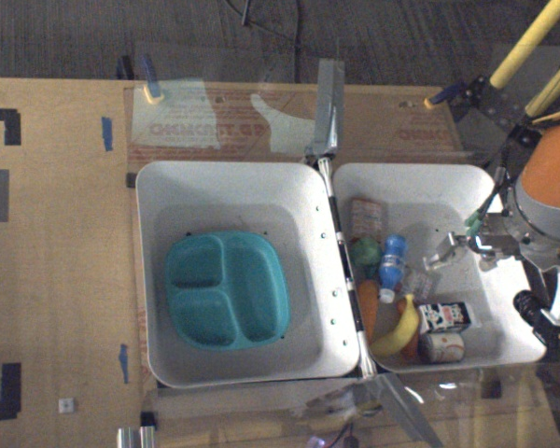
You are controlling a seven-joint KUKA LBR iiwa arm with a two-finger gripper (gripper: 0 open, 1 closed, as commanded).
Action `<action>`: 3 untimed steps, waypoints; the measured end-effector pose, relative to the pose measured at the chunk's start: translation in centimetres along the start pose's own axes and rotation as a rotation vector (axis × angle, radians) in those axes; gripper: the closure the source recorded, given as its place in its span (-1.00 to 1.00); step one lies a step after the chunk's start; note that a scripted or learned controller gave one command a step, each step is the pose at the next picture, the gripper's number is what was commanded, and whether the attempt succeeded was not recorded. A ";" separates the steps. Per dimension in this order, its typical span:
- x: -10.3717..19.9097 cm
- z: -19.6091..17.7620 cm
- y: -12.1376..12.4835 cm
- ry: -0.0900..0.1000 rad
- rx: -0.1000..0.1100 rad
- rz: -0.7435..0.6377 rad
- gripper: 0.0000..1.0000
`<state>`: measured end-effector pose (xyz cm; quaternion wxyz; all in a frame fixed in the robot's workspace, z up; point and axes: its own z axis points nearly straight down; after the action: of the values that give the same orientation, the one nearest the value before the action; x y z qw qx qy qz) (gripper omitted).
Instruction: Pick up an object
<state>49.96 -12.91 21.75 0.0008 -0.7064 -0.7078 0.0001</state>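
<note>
Two white bins [159, 250]: left holds a teal divided plastic plate [226, 289]; right crowds yellow banana [399, 332], blue bottle [392, 261] and small carton [445, 316] against its left wall. We judge the gripper [445, 252] poised above them; we cannot tell its state.

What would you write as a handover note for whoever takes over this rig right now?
Gripper: over the right bin, nothing between its fingers.
Right bin holds a banana, blue bottle, small carton, can, green item, packet.
Left bin holds a teal divided plate.
Done: nothing picked.
Left: grasp and lift one object.
</note>
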 end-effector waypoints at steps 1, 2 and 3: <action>0.1 12.9 10.0 -0.003 -0.011 -0.061 -1.00; -3.6 8.1 -2.0 0.000 -0.001 -0.096 -1.00; 9.2 3.3 8.3 -0.001 -0.002 0.254 -1.00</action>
<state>58.25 -3.72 18.47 -0.0001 -0.7902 -0.6128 -0.0002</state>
